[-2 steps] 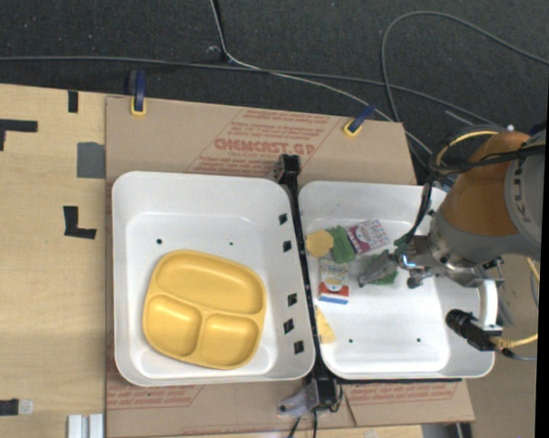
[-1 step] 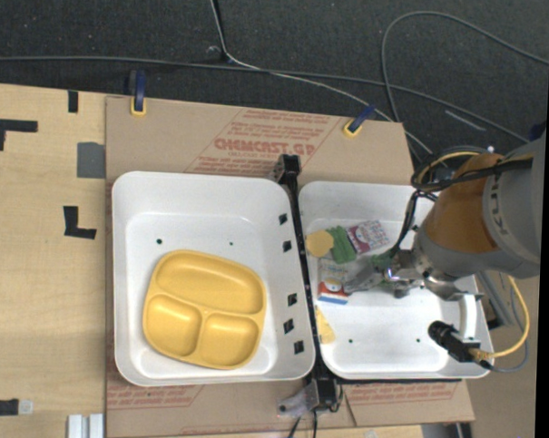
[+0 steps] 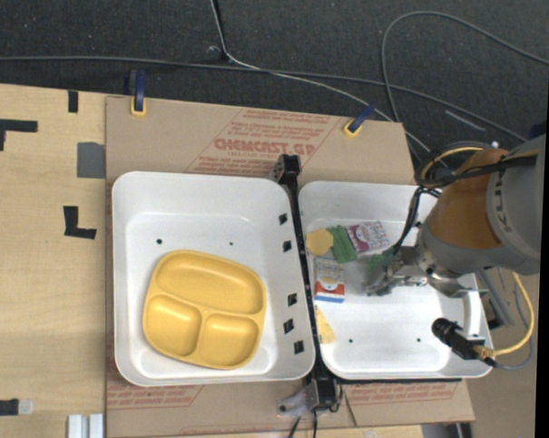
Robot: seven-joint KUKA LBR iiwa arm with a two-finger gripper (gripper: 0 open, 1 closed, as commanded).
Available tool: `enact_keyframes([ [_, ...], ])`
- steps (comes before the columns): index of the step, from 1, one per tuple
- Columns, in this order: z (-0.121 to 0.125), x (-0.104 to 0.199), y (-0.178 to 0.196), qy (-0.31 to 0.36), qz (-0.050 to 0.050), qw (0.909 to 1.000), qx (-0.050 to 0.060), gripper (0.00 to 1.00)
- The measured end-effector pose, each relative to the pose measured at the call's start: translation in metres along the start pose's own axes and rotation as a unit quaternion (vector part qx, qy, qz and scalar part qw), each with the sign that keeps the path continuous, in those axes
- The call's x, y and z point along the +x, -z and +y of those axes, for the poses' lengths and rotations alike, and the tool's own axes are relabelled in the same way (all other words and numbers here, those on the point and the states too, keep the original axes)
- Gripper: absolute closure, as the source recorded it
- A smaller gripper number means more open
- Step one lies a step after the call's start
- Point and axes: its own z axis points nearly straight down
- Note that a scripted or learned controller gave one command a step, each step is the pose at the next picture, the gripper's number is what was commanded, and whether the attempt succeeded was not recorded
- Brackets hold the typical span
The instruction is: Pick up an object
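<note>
In the right bin I see my gripper low beside the green packet, the small white carton just left; whether it grips anything, I cannot tell.

Smooth, glossy plastic on the yellow divided tray, light glancing off its ridges. Both white bins look like matt plastic. Under them, a flat brown cardboard sheet with red print, dull finish. The desk shows pale wood-like board.
</note>
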Motion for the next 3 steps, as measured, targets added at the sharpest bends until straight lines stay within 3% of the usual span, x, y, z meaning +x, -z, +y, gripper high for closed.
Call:
enact_keyframes([
  [2,0.008,-0.002,0.102,0.0,-0.001,1.0,-0.003,1.0],
  [3,0.008,-0.002,0.107,0.0,0.0,1.0,0.0,1.0],
])
